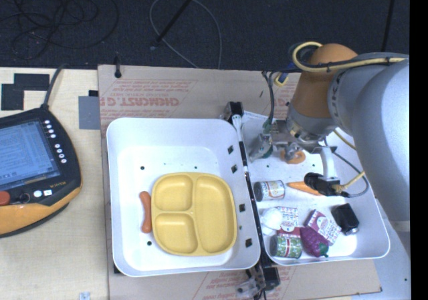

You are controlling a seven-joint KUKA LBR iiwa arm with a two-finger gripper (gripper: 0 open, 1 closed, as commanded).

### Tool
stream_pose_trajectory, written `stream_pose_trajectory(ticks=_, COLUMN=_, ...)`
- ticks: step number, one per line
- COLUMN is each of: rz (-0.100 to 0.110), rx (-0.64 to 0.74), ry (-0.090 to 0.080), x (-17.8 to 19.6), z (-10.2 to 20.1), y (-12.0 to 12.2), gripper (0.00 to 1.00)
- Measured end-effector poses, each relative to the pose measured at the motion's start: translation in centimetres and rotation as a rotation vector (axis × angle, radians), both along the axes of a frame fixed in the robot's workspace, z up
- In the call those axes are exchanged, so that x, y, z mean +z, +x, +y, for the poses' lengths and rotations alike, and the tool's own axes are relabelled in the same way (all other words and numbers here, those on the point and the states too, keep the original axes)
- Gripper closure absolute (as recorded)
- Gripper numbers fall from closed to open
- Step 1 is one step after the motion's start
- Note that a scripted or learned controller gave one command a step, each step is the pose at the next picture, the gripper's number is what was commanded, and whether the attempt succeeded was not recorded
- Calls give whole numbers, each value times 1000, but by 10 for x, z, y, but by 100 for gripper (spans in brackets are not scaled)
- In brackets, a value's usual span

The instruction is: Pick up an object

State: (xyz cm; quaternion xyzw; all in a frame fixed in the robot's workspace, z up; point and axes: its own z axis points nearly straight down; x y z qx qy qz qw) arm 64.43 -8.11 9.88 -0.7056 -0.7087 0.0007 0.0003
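The right bin holds several small items. A tin can lies on its side near the bin's left wall, with an orange carrot just right of it. Nearer the front are a white lump, a small printed carton, a green can, a purple item, a red and white packet and a black block. My gripper is low in the far left part of this bin, beyond the tin can. A small brown piece lies right beside it.
The left bin holds a yellow divided plate and an orange sausage to the plate's left. A tablet pendant lies on the bench at the far left. The grey arm hangs over the right bin's far right side.
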Motion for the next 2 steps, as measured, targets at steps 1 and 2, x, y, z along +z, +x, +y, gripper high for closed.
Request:
stream_pose_trajectory(ticks=1, rz=2, rx=-6, ry=1, x=-11, z=-51, y=-63, gripper=0)
stream_pose_trajectory(ticks=2, rz=1, rx=-4, ry=2, x=-11, z=-2, y=-28, gripper=0)
